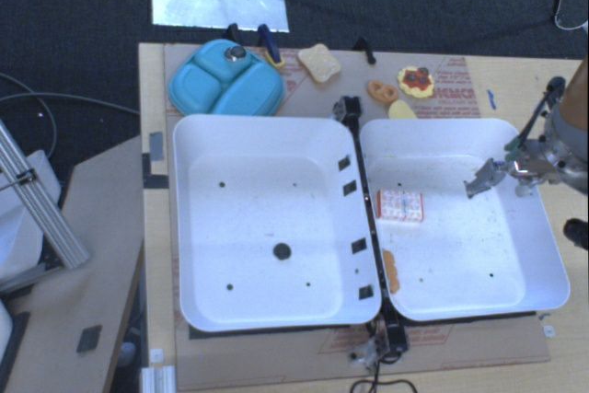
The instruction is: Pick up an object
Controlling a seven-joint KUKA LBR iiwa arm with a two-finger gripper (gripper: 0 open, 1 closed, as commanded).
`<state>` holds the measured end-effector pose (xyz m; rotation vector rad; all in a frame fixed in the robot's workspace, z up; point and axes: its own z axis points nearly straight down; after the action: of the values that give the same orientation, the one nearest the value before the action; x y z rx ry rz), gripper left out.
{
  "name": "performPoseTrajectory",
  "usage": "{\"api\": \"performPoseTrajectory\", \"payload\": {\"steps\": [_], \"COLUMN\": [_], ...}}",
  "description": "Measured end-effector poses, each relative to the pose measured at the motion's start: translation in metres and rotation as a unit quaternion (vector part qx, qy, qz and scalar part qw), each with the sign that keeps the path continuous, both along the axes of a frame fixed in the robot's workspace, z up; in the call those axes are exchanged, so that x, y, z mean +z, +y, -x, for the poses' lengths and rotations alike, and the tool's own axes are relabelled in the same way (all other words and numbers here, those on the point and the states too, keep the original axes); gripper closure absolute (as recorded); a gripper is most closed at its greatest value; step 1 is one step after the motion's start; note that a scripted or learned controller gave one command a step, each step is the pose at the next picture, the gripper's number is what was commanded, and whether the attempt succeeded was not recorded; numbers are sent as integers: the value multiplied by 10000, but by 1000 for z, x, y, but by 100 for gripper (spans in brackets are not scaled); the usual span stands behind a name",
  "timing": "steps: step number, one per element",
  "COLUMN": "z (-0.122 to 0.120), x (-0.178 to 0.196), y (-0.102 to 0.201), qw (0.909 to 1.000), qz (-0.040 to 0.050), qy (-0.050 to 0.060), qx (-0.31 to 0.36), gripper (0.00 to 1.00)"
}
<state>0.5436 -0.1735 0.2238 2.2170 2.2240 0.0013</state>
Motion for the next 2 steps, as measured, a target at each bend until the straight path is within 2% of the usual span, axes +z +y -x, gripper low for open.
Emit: {"api": "performPoseTrajectory", "payload": {"steps": [1,2], "z": [-6,-76], "x": [-42,-38], "y": [119,173], "qw": [10000,10000], "qz": [-28,-6], "qy": [15,-35], "qx": [59,37], "gripper": [0,0]}}
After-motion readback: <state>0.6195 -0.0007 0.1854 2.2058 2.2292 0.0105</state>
